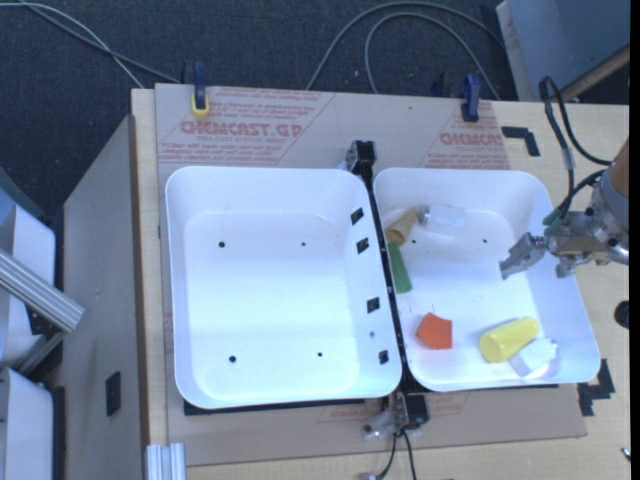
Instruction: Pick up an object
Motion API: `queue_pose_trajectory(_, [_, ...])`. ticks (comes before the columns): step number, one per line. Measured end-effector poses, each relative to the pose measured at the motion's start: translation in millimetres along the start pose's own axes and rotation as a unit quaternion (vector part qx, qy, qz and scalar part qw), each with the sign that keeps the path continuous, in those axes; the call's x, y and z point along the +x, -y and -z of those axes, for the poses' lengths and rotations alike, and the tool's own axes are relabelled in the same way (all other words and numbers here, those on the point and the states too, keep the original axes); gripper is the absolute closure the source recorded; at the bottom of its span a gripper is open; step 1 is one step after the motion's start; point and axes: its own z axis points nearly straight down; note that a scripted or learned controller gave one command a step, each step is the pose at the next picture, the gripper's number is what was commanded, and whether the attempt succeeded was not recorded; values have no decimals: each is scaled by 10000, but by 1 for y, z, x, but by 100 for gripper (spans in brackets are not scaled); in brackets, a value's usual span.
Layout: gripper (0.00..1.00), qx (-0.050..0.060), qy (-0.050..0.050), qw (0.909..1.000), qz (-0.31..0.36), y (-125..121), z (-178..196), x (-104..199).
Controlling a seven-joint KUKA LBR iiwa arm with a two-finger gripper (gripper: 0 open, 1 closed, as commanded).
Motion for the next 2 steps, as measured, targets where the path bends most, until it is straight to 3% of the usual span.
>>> queue_pose_trajectory(1, [0, 59, -26, 10000, 25, 6, -111, 62])
queue_pose_trajectory(2, [0, -91, 0, 9999, 55, -84, -1, 126])
